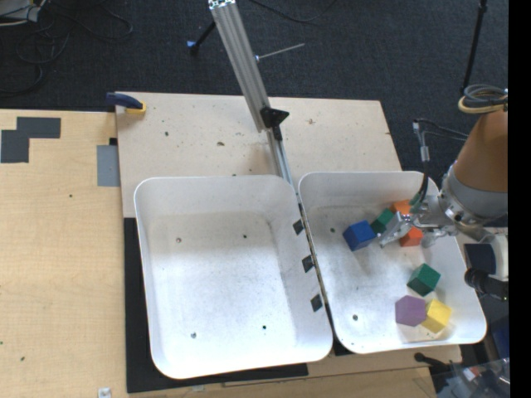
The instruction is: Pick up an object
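Blocks in right bin: two green, two orange, one blue, purple, yellow.

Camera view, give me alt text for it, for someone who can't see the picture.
A grey robot arm reaches in from the right, its gripper low in the right bin among a blue block, an orange block and a small green block. Nearer the front lie a green cube, a purple block and a yellow block.

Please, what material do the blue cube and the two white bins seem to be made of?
The blue cube looks like painted wood or matte plastic: flat even colour, sharp edges, no shine; which one I cannot tell. The white bins look like thin moulded plastic: rounded corners, smooth slightly glossy walls, with dark specks on the floor.
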`<state>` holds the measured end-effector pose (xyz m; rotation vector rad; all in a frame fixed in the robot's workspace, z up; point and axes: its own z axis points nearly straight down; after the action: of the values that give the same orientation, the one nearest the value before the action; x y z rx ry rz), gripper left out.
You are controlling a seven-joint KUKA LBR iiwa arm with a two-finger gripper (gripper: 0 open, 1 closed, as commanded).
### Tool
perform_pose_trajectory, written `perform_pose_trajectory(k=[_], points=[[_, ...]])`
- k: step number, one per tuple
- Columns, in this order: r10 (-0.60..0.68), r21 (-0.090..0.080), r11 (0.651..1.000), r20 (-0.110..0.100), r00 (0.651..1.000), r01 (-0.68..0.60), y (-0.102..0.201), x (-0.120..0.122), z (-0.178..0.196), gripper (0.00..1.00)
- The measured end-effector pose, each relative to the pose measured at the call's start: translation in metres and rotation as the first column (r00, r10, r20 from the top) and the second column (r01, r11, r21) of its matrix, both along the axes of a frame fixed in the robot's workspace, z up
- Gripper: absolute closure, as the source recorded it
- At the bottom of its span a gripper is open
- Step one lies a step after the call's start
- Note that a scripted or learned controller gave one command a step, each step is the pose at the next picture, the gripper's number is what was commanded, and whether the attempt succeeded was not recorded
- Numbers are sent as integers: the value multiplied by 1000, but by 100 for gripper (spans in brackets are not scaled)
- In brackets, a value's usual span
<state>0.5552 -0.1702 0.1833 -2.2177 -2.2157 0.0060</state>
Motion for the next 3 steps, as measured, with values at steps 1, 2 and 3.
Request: perform_pose_trajectory(k=[1, 2, 3], points=[[0, 0, 1000, -1, 1000, 0, -6, -8, -51, 0], [-1, -1, 1000, 6, 1000, 1, -6, -8, -93, 0], [-7, 0, 1000, 6, 1000, 7, -7, -8, -82, 100]])
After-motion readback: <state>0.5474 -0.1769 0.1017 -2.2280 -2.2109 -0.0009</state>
